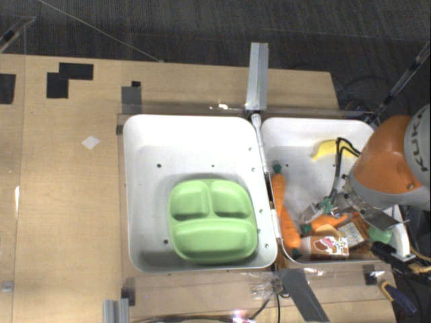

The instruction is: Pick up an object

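Right bin (296, 136): long carrot (283, 214) lies along the left wall, long axis running top-to-bottom, green stem end up, fat end down. Smooth, tapered, orange plastic look. Beside it a pile: brown printed carton (328, 245), smaller orange piece (330, 222), yellow banana-like shape (324, 149) farther up. Gripper (328, 205) hangs over the pile; how wide the claw stands, cannot tell. Left bin (145, 180) holds a glossy green divided tray (213, 220), rounded corners.
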Motion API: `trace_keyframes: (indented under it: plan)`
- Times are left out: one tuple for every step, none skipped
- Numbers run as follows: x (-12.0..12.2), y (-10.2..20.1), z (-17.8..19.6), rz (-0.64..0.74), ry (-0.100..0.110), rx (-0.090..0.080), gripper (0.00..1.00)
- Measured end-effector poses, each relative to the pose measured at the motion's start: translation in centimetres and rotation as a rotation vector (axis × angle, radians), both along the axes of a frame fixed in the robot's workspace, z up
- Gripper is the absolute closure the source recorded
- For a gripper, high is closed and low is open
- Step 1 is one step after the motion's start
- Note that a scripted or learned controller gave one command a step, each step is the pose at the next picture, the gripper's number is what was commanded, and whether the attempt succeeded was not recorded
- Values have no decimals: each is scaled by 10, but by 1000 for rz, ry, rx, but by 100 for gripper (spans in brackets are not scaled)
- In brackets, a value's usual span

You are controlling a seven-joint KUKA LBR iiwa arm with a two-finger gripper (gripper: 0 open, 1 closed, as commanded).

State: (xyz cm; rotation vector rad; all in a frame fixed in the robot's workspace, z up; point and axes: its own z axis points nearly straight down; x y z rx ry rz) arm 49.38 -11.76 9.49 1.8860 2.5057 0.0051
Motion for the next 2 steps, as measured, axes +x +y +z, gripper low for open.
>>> trace_keyframes:
  plan:
    - [42,-46,33,327,-1,-3,0]
    - [50,-27,41,-3,1,0,0]
